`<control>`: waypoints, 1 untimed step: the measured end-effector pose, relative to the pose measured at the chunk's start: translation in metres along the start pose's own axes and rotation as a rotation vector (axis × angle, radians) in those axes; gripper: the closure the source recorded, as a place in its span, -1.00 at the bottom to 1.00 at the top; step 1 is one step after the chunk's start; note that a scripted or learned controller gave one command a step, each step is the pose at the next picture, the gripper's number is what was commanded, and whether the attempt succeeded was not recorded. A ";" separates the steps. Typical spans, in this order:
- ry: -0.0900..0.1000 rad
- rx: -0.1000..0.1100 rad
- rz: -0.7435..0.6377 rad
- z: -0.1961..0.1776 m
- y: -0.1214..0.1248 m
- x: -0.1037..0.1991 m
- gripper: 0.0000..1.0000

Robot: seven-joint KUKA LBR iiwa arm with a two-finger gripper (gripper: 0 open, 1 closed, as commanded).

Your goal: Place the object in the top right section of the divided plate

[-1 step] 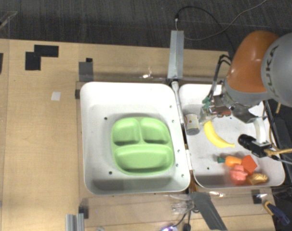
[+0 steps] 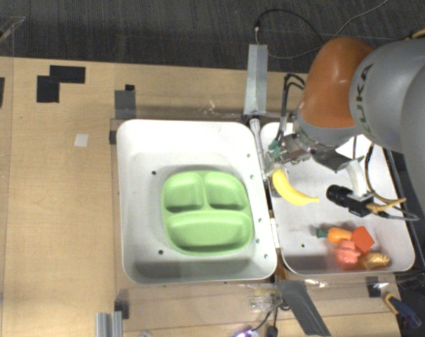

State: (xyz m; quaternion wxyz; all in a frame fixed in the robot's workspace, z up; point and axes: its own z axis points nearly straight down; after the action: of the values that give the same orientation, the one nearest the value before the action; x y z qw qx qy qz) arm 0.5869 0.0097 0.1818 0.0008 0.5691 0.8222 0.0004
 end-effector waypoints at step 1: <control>0.000 -0.001 -0.187 0.000 0.024 0.066 1.00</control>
State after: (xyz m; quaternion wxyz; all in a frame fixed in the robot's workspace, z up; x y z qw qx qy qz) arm 0.5864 0.0798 0.1820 0.0008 0.4899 0.8718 0.0007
